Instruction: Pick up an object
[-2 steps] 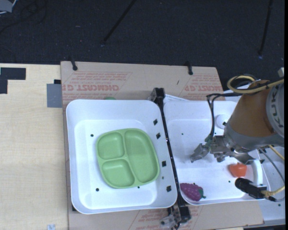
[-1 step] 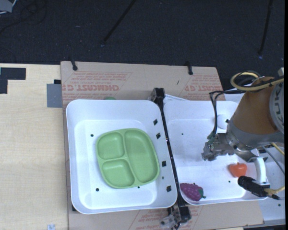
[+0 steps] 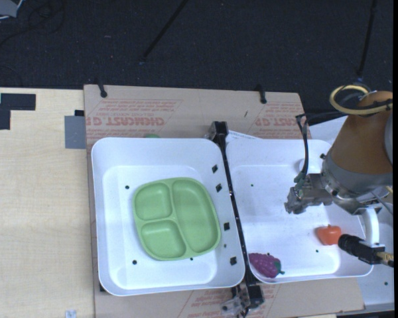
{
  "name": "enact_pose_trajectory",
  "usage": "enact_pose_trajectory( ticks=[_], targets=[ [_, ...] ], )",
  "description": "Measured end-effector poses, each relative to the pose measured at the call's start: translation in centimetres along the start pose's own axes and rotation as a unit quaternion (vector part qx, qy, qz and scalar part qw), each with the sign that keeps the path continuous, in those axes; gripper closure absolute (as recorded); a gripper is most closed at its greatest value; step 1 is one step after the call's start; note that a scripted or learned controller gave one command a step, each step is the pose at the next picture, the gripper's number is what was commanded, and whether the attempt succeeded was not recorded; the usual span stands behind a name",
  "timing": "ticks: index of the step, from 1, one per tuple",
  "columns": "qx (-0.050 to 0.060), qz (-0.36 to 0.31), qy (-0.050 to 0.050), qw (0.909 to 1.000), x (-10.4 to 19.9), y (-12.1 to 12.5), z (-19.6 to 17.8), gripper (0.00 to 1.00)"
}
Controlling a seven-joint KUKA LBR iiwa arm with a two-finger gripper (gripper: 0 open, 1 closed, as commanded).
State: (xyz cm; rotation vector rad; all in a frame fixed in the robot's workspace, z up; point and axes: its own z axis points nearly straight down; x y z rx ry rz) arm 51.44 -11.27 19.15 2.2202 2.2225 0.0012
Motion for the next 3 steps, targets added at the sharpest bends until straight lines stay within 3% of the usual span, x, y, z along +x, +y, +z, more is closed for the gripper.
enact_pose_trajectory(
  ticks=[1,2,3],
  targets=[
    [-0.001,0.000,0.000,1.0000,0.9,-0.2,-5.0,1.00],
    [0.000,0.000,0.000,1.0000,0.8,-0.2,-7.1,1.00],
    [0.001,-0.001,0.001,1.0000,5.4,1.2,-7.2,1.00]
  ],
)
